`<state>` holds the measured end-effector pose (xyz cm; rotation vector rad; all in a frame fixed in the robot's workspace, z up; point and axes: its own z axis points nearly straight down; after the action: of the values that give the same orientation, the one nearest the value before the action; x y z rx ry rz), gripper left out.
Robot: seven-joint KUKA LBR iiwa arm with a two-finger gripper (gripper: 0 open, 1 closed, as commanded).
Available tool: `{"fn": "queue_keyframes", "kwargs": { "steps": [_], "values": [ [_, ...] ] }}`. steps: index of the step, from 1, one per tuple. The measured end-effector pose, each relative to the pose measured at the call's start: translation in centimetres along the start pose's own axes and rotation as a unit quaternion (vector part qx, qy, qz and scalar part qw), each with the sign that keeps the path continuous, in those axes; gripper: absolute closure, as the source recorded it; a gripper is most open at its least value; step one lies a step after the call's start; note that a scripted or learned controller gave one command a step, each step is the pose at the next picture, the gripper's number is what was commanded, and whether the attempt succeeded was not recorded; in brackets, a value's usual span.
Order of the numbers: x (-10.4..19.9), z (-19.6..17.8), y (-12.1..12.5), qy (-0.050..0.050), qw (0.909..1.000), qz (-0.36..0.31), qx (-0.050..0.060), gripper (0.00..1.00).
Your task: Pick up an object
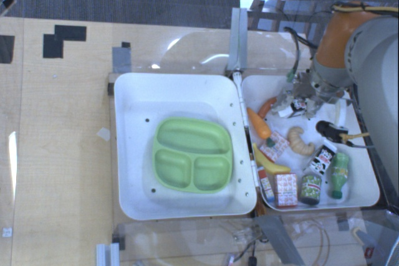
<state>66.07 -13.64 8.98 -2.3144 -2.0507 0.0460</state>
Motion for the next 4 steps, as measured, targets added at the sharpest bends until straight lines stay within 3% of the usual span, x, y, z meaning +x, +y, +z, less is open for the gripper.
{"fn": "queue_keyframes", "kwargs": {
  "steps": [1, 2, 3, 4],
  "values": [
    [-0.2, -0.8, -0.1, -0.003, 1.0, -0.003, 0.004, 1.0],
    [5.8, -12.1, -6.7, -0.005, 0.9995, -0.009, -0.03, 1.0],
    [5.8, -12.0, -6.7, -0.005, 0.9995, -0.009, -0.03, 0.0],
    [3.4, -3.7, -3.9, -0.005, 0.9993, 0.02, -0.032, 0.0]
  ]
}}
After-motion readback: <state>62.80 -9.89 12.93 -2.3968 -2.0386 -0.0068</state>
